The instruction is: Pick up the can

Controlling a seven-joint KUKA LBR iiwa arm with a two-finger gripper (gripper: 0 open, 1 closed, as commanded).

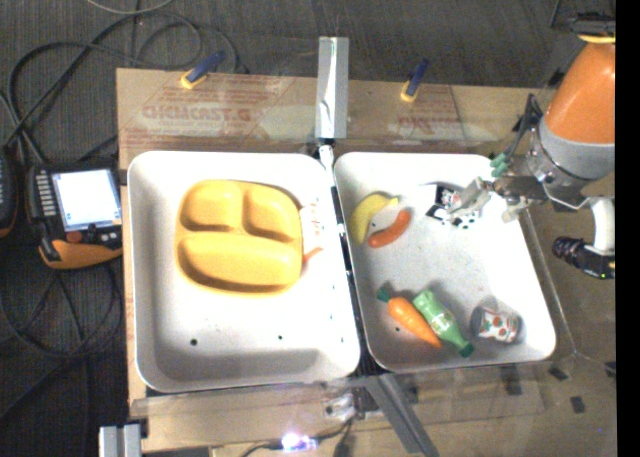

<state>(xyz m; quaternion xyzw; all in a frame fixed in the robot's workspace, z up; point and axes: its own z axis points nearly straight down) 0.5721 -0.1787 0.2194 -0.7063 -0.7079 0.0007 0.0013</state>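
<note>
The can (497, 324) lies on its side in the near right corner of the right bin (530, 245), well below the pincer (462, 200) in the camera view and slightly to its right. Its end face carries a red and white pattern. Nothing touches the can on its right side; a green bottle (441, 321) lies just beside it on the left.

The pincer hangs over the far part of the right bin, near the bin's right wall. Whether it is spread or pressed together cannot be told. No object is visible between its tips. The grey arm (580, 115) with the orange band enters from the right, behind the pincer.

Left of the pincer lie a yellow banana (368, 211) and a red sausage-shaped item (390, 228), touching each other. Below and left of the pincer, an orange carrot (410, 318) rests against the green bottle.

Far to the left of the pincer, the left bin (160, 345) holds a yellow divided tray (240, 235).
</note>
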